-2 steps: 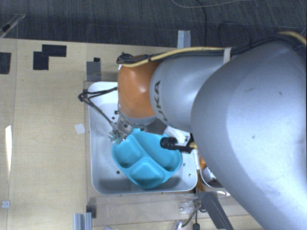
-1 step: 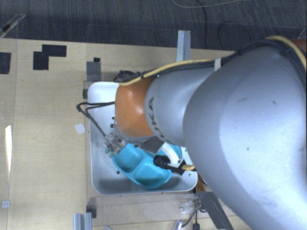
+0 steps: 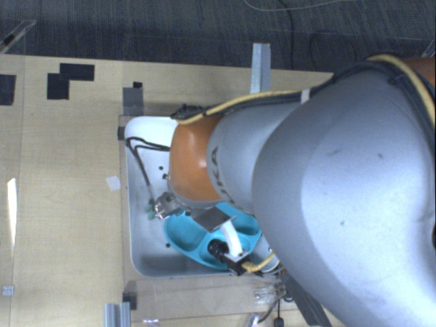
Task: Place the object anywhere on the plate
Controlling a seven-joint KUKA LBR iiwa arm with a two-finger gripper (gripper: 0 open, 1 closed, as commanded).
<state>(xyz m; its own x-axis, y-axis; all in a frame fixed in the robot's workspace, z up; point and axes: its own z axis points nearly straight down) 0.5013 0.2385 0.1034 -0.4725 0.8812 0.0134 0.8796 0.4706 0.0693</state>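
A blue plate (image 3: 185, 237) with raised dividers lies in the near part of the left white bin (image 3: 139, 251). My arm crosses most of the view, and its orange band hangs above the bin's middle. The gripper (image 3: 204, 216) sits low over the plate's far edge, mostly hidden under the wrist. A small silvery piece with a green spot (image 3: 155, 208) pokes out at the wrist's left, just beyond the plate's rim. I cannot tell whether it is an object or part of the gripper. No object shows on the bare part of the plate.
A black cable (image 3: 139, 157) loops over the bin's far left corner. The arm hides the right bin. Pale wooden bench (image 3: 68, 203) spreads to the left, with black marks (image 3: 68, 79) at its back edge.
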